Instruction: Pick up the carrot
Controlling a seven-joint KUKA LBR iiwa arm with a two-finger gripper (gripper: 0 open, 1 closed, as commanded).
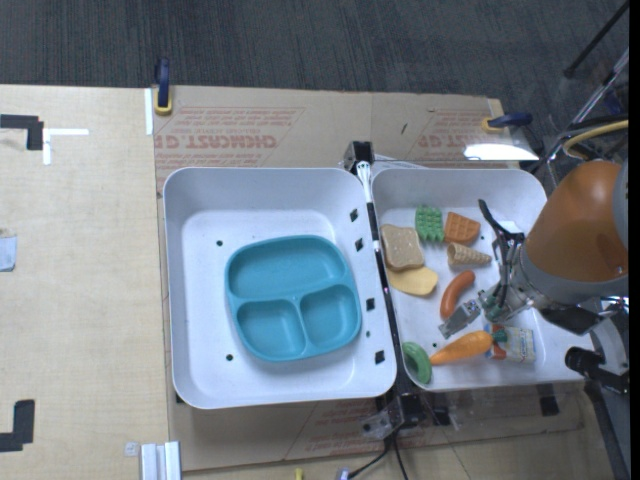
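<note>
Arm low over the right bin, carrot not yet lifted.

From the left: the left bin [190, 298] holds 1 blue divided plate [292, 296]. The right bin [520, 183] holds toy food: bread [402, 247], a sausage [456, 291], and the carrot [462, 348] lying flat near the front wall, green top to the left. The gripper [478, 311] sits just above the carrot's right half; whether it is spread or closed I cannot tell. Judging by this, the grasp and lift are both left to do.
</note>
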